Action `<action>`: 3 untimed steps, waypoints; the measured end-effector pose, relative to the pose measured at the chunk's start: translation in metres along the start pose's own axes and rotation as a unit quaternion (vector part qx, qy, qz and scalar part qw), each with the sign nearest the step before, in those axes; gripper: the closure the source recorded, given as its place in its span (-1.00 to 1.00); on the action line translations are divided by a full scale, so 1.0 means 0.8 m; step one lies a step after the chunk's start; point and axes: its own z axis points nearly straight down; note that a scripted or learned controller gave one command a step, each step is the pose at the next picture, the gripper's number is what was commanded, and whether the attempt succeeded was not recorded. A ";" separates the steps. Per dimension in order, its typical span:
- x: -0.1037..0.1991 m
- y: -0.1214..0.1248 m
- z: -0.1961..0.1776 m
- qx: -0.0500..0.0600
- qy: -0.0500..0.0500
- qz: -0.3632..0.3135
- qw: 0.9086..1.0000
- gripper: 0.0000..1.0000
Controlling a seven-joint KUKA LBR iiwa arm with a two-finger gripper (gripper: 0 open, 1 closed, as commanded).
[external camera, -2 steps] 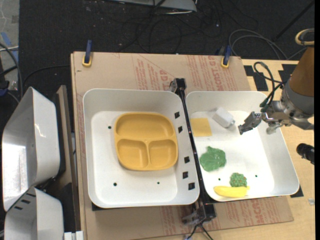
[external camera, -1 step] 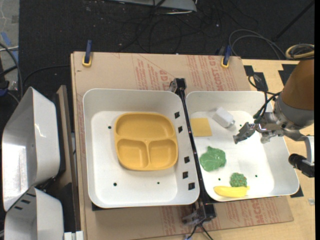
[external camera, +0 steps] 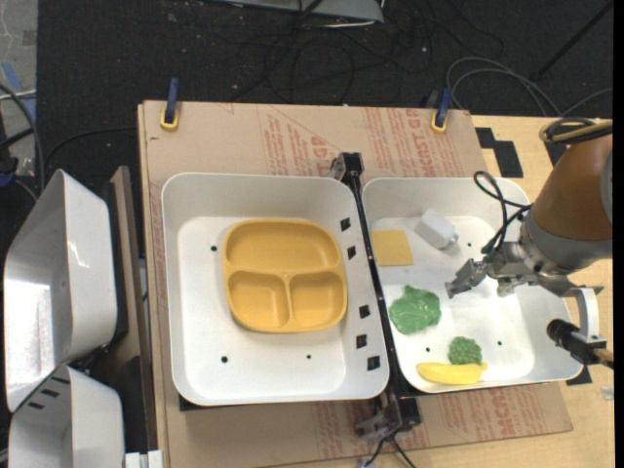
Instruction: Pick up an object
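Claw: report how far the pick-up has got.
Done: the claw hangs over the right white bin, beside the flat green leaf-shaped piece. In hand: nothing shows between its tips. Left: grasp and lift one item; the leaf, the yellow banana and the small white block all lie in the bin.

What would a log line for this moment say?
stage: reaching | gripper: over right bin, holding nothing | nearest: green leaf | plate: left bin
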 end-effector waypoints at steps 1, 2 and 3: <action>0.001 0.000 0.047 -0.001 0.000 0.000 1.000 -1.00; 0.000 0.001 0.032 -0.003 0.000 0.000 1.000 1.00; -0.010 -0.008 -0.034 -0.005 -0.002 0.001 1.000 1.00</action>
